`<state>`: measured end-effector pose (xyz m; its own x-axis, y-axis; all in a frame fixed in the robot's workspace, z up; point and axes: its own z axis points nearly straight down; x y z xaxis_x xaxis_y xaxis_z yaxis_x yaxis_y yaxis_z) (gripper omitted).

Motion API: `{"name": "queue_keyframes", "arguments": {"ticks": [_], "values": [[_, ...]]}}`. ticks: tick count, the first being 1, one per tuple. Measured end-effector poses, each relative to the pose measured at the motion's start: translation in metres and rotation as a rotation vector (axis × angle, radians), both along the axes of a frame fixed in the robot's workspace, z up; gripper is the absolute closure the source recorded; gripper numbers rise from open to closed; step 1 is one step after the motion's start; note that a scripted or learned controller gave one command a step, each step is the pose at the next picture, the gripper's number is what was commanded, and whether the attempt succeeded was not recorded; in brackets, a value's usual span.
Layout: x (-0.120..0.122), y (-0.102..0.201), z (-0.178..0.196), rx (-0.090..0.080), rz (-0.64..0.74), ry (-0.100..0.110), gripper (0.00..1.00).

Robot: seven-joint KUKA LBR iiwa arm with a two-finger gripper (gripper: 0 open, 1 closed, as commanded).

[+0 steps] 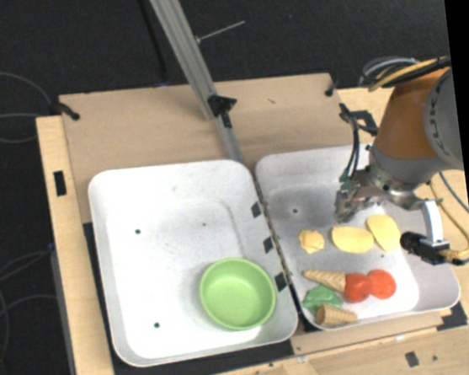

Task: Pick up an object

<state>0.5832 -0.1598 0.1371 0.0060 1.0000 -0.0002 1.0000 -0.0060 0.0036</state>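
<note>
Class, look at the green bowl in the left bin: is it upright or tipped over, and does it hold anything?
Upright and empty. The green bowl shows its round rim and bare green inside, facing up.

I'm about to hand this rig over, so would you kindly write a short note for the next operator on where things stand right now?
Gripper: low over the right bin, just above the yellow pieces; whether its fingers are open or shut cannot be judged, and nothing is seen held.
Right bin: small yellow piece, two larger yellow pieces and, two red tomatoes, two cone-shaped pieces and, a green piece.
Left bin: a green bowl.
Done: arm positioned over the objects.
Left: grasp and lift one object.
</note>
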Motion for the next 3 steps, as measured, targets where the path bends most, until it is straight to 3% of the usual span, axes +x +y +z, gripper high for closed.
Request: {"name": "queue_keyframes", "arguments": {"ticks": [2, 3], "values": [[-0.002, -0.008, 0.108, -0.002, 0.009, -0.004, 1.0], [0.016, 0.043, 0.1, 0.001, 0.014, 0.002, 1.0]]}}
